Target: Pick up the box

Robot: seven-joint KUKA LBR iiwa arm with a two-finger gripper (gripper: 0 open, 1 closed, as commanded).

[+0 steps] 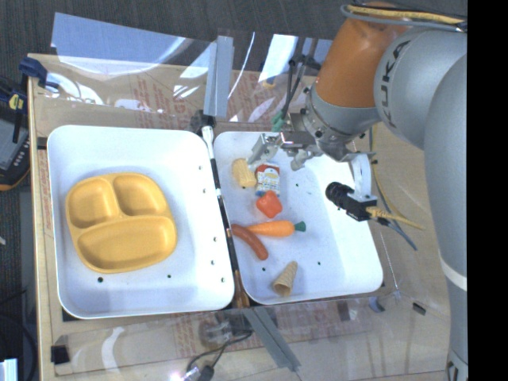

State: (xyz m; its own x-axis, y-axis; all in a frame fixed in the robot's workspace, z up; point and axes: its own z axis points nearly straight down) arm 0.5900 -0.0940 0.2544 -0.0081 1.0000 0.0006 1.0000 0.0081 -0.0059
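We see the small white-and-red carton box [268, 178] lying in the right white bin [353, 260] near its far edge, long axis running toward and away from us; the silver two-finger gripper [279, 151] hangs just above its far end, fingers spread apart, pinching nothing; a red toy pepper [270, 205] sits beside the box's near end.

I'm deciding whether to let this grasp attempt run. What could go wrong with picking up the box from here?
1. The small box lies packed between a yellow toy and a red-orange toy, so the gripper might catch a neighbour or knock the box aside.
2. The box sits near the right bin's back wall, so a slightly off descent could hit that wall.
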